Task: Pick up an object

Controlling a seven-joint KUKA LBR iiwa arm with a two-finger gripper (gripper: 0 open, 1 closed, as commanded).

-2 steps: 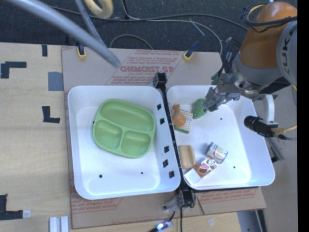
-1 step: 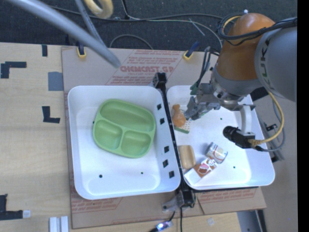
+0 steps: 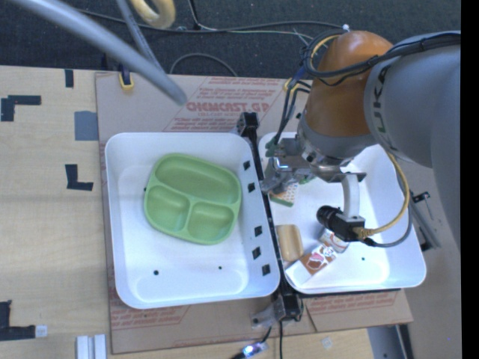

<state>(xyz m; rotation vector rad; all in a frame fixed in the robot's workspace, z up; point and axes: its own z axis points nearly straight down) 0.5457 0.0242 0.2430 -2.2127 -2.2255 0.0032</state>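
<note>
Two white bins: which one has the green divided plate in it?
The left white bin holds the green three-compartment plate. The right white bin holds small items instead, including a tan block and a red-brown packet.

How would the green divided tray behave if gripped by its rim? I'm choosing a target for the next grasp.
The green divided tray looks like molded plastic, so probably stiff and light. It lies flat in the left bin, so it shouldn't roll. Its wide shape may tilt from a rim grip.
</note>
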